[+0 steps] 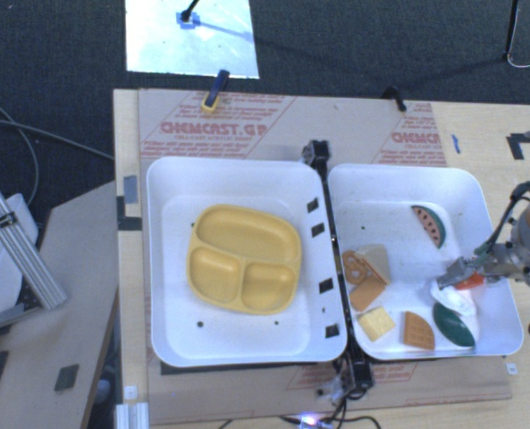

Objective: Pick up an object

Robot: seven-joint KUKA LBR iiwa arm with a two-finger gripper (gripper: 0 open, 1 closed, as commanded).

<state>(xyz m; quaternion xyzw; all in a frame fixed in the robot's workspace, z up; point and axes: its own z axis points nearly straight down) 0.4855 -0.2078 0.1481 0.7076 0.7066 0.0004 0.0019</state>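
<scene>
- reaching into the right bin (479, 190), the jaws (457, 280) are seen low; their state cannot be told.
- an orange object (469, 282) lies touching them; a centred, vertical descent is advised.

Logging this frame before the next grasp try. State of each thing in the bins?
tray: upright in left bin, compartments bare
watermelon slice: flat, right bin, apart from the rest
pretzel: flat, by the divider
cracker: flat, near front wall
waffle: flat, near front wall
green piece: flat, front right corner
hand: low over right bin, at an orange item; grasp unclear
</scene>
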